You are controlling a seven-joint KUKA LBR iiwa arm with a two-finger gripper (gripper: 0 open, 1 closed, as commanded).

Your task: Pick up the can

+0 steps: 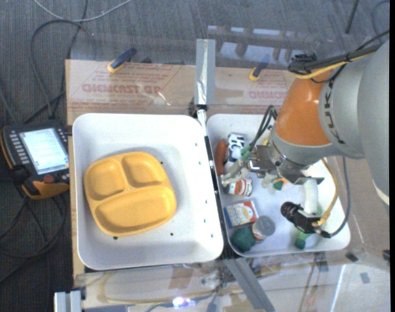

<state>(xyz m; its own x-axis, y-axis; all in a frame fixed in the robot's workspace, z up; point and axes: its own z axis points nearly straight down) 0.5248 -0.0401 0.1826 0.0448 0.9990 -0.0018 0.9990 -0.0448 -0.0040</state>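
1. Left white bin (pixel 184 125): well away from my jaws, across the divider. It holds a yellow divided tray (pixel 129 192). Nothing for me there.
2. Right white bin (pixel 337 238): I hang over its crowded side nearest the divider.
3. My gripper (pixel 246 166): low among the clutter, with my own wrist blocking the tips. I cannot tell whether my jaws are apart or together, and I see nothing between them.
4. Orange-and-white carton (pixel 242 212): toward the view's lower edge from my jaws, lying flat.
5. Can (pixel 264 227): past the carton and touching its corner, standing upright with its grey lid up, near the bin's front wall. A dark green lump (pixel 243 238) crowds the side nearer the divider.
6. White-and-red small container (pixel 240 187): just below my jaws, on its side.
7. Handling judgement: rigid metal wall, smooth and likely slippery, moderate weight. I would straddle the round body from above, mid-height, along the line clear of the carton and the lump, and close squarely so it cannot squirt out.
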